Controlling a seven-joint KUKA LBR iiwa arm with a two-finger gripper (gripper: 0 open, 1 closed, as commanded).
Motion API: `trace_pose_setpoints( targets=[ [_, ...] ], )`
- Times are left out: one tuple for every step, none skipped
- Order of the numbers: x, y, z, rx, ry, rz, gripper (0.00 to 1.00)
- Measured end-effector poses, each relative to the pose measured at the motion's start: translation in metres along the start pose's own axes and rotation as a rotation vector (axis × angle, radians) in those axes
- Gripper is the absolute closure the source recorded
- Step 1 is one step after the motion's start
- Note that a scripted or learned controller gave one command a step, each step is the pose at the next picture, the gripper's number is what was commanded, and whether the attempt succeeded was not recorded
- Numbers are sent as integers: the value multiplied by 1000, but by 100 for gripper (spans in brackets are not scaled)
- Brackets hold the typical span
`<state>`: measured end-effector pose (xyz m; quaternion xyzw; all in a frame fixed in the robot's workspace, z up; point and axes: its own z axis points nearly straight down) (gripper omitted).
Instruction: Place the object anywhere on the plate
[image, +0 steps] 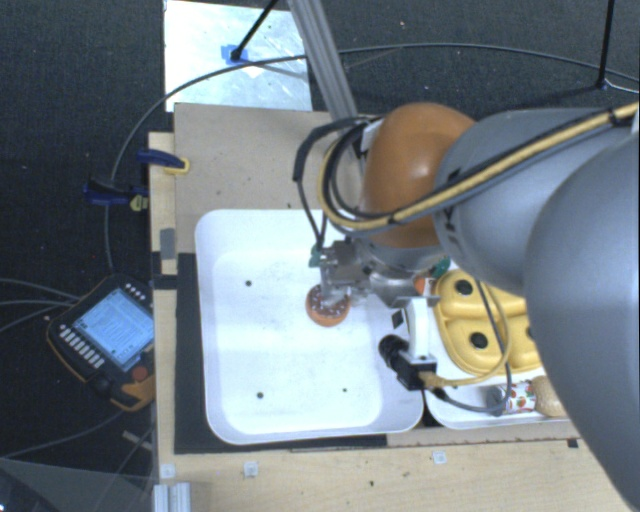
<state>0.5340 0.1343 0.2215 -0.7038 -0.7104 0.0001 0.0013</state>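
Below your arm's orange band, the gripper (335, 283) sits low over the left bin (230, 350). Touching its tip is a small round brownish object (327, 310), near the bin's right side. It looks round, with no clear long axis. A yellow item (478, 325) lies in the right bin.

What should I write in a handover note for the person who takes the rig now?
Gripper: low over the left bin, right above a small round brown object; whether it grips the object cannot be judged.
Object: in the left bin, near its right side.
Right bin: holds a yellow item, largely hidden by the arm.
Plate: I cannot identify one with certainty.
Done: nothing confirmed.
Left: secure the object, put it on the plate.
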Motion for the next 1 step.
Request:
trace_pose_setpoints(
  targets=[
    [-3, 1, -1, -2, -1, 5, 0]
  ],
)
